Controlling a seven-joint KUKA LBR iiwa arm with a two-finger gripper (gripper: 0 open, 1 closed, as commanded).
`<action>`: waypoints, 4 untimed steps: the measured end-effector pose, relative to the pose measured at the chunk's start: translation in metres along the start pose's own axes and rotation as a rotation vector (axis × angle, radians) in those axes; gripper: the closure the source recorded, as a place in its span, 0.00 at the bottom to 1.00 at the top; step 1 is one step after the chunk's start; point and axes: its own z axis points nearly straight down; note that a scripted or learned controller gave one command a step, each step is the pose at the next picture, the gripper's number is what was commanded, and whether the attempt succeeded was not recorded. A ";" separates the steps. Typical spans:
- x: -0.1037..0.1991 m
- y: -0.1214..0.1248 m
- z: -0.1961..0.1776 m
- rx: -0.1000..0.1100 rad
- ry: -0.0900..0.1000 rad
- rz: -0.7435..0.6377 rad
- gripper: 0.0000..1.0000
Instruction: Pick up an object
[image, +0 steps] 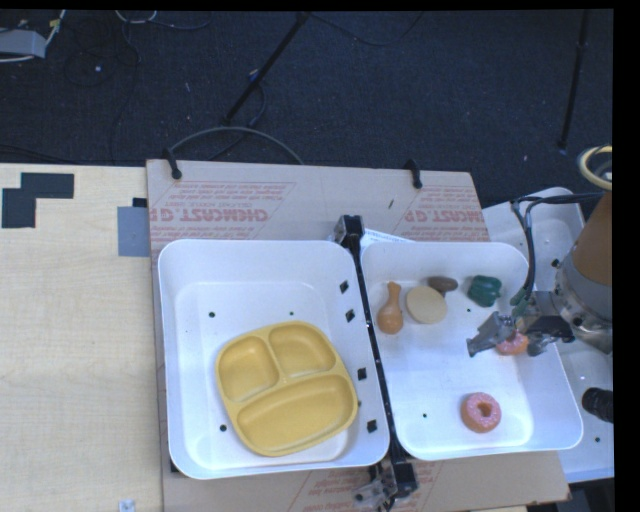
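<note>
2 bins | tool (510, 340) in right bin (440, 420) | holding orange-pink object (513, 345) | yellow tray (288, 387) left bin (190, 300)

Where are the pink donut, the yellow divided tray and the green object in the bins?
pink donut (481, 412): camera view, on its frosted ring.
yellow divided tray (288, 399): camera view, on its large front compartment.
green object (485, 290): camera view, on its top.

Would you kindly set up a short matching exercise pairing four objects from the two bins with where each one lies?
Things:
1. yellow divided plate
2. pink donut
3. green object
4. wooden spoon

Places:
A. right bin, near the front
B. right bin, close to the divider between the bins
C. left bin
D. right bin, far side towards the arm

Pairs: 1-C, 2-A, 3-D, 4-B
</note>
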 end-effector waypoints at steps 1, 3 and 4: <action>0.000 0.002 -0.006 -0.010 -0.002 -0.003 0.00; 0.012 -0.005 0.117 -0.005 0.001 -0.003 0.00; 0.013 -0.004 0.165 -0.012 -0.002 -0.002 0.00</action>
